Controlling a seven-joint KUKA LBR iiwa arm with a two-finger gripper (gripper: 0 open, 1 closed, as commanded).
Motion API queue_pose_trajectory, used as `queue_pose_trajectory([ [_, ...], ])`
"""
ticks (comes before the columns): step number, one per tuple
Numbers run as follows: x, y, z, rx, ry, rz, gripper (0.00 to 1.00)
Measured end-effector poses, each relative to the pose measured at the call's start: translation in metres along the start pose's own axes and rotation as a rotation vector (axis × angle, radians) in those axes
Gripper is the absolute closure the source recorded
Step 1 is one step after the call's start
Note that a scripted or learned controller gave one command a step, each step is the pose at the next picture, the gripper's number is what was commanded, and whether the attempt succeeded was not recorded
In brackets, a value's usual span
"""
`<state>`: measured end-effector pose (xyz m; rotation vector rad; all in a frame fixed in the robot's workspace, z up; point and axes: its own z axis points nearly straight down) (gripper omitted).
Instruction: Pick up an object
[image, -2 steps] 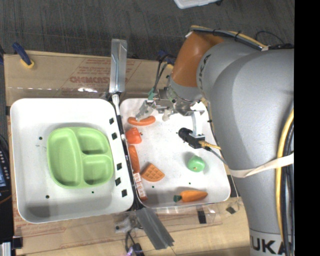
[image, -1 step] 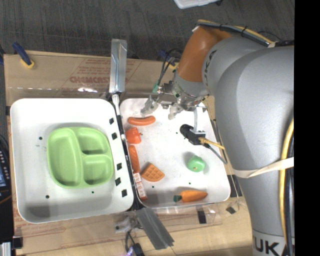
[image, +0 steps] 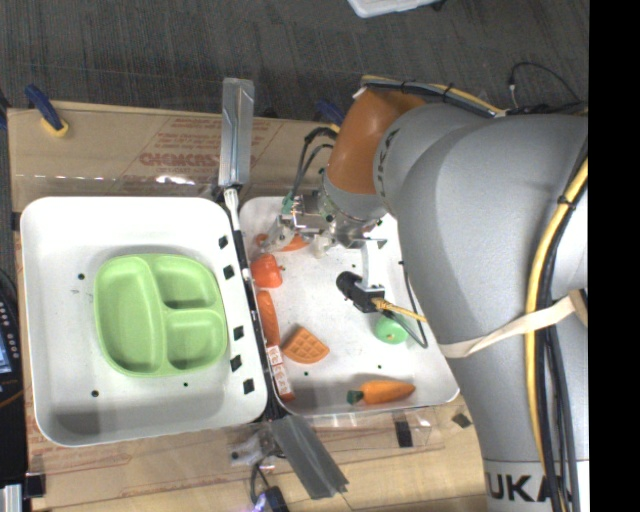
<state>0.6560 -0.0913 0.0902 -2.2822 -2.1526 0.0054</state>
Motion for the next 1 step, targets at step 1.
queue_pose_trajectory([
  [1, 0.0014, 0.0004, -0.0107, 0.001, -0.001, -0.006, 1.00],
])
